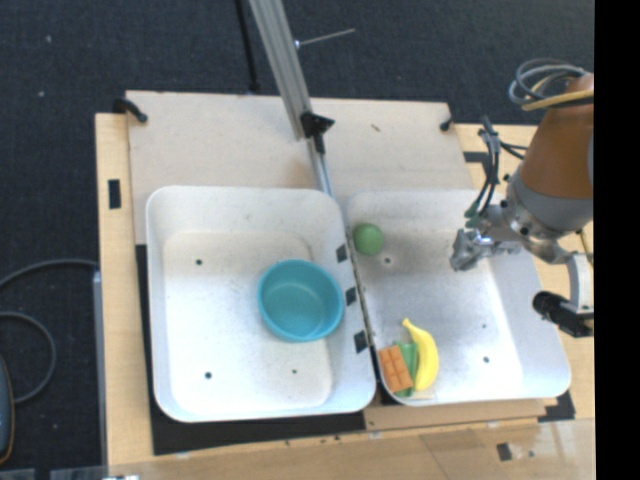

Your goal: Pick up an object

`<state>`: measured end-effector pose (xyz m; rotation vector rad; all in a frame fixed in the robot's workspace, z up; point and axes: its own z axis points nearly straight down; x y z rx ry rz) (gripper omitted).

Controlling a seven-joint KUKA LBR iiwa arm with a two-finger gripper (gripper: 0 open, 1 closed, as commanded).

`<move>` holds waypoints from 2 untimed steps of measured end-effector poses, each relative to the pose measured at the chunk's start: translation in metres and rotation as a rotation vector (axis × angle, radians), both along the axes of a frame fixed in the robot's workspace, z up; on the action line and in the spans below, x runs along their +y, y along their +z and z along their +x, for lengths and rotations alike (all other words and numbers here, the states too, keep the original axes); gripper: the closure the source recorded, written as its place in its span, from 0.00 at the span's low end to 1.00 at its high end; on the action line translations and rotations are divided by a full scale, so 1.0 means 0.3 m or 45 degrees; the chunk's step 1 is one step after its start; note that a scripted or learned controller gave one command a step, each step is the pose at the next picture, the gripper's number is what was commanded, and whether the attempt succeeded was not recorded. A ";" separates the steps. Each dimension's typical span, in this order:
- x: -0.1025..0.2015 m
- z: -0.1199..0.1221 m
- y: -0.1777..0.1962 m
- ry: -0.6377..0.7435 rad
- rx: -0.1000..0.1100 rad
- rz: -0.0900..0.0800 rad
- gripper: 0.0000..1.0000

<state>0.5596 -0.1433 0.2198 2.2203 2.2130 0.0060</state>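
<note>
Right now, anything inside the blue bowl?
The blue bowl in the left bin shows only its bare blue floor. Its near inner wall is hidden by the rim, and whatever lies under the bowl is covered.

The desk looks like pale, matt wood board. Both white bins, the left bin and the right bin, look like matt plastic, finely speckled with dark marks. At 6 o'clock in the left bin, the blue bowl looks like smooth plastic. The banana has a slight gloss. The claw looks like dull grey metal.
</note>
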 end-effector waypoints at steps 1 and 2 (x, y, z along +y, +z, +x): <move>-0.004 0.007 0.181 0.008 -0.001 0.000 1.00; 0.172 0.019 0.190 0.014 0.005 0.003 1.00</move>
